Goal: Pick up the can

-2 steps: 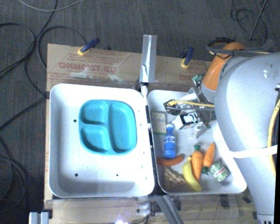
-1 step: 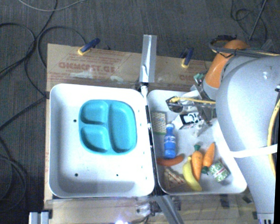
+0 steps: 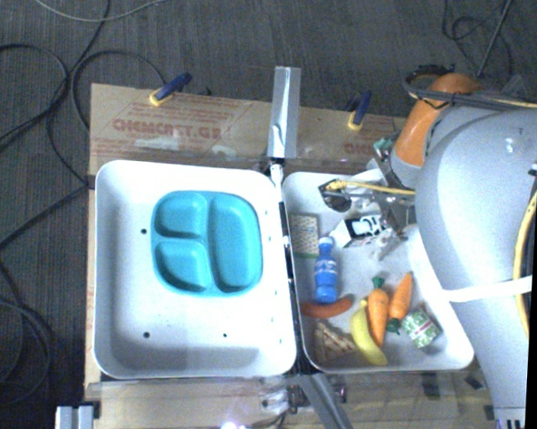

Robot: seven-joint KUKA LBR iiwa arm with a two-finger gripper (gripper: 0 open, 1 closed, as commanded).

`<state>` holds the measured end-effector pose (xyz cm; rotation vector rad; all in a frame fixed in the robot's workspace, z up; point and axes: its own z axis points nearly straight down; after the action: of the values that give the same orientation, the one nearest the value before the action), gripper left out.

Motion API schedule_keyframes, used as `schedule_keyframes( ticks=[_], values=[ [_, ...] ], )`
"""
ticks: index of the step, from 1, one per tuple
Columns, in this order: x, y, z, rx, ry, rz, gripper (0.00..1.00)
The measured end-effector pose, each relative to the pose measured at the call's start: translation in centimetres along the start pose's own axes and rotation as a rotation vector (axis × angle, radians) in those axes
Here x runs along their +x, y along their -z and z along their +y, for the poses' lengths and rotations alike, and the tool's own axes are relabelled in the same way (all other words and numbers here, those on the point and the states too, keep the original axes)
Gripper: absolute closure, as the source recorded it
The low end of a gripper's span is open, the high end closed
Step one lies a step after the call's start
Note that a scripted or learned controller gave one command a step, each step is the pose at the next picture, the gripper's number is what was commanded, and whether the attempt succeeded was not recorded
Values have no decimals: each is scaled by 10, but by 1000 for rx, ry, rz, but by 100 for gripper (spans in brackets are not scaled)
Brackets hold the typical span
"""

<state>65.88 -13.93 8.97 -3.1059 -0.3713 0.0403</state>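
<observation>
Near end of the right bin: the can, green and white, lies tilted in the corner beside two carrots and a banana; its label is too small to read. Mid-bin stands a blue bottle. Further back the gripper hangs over the bin's far end, well apart from the can. Open or closed, can't tell. The cardboard behind has red print, too blurry to read.
</observation>
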Motion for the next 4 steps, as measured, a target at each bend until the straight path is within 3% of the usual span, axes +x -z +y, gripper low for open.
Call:
schedule_keyframes(
  ticks=[2, 3, 4],
  values=[
    [-1, 0, 3, -5, -4, 1, 0],
    [1, -1, -11, -20, -31, 6, 0],
    [-24, 84, -23, -16, -36, 24, 0]
  ],
)
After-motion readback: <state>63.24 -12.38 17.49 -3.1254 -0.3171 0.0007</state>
